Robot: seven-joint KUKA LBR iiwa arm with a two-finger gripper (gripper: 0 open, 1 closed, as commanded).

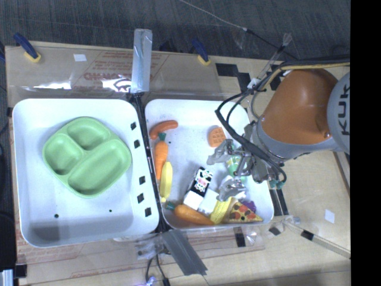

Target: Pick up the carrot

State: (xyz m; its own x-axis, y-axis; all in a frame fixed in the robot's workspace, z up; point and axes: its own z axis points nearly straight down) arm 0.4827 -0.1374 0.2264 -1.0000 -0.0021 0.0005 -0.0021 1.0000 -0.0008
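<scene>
Two shallow white bins sit side by side; the left one [36, 219] holds a pale green divided plate [87, 155]. The orange toy carrot [161, 155] lies along the right bin's [184, 109] left wall, beside a yellow banana [166, 179]. The metal two-finger gripper [229, 170] hangs spread apart over the bin's right part, grasping nothing, well apart from the carrot.

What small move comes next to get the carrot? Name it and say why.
Probably shift the gripper toward the camera view's left, over the carrot lying along the right bin's left wall. The gripper sits over the clutter near the bin's right side, with nothing visibly between its fingers, well apart from that carrot.
</scene>
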